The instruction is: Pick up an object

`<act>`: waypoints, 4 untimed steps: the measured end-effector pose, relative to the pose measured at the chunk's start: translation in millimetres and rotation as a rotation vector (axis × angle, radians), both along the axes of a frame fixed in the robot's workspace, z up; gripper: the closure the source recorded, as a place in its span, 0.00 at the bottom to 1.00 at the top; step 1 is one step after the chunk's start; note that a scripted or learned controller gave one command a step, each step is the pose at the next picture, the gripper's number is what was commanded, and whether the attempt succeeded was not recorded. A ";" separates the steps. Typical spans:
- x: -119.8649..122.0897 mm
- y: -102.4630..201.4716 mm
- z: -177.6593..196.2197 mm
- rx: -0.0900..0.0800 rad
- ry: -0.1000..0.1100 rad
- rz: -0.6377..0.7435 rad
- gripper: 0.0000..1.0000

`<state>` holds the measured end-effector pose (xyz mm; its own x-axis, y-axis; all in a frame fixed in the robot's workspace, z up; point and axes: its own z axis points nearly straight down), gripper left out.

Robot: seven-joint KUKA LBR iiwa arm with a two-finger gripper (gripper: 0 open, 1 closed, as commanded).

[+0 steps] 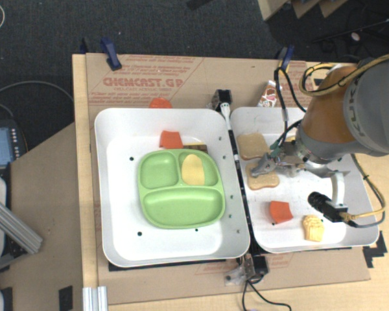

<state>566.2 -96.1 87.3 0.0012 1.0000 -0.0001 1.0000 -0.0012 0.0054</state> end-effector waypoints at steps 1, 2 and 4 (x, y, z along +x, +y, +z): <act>-76.2 -23.3 -0.4 0.001 0.004 -0.005 0.00; -29.4 -1.0 -1.0 -0.002 -0.001 0.004 0.00; -47.1 4.1 -0.2 -0.001 -0.002 0.000 0.00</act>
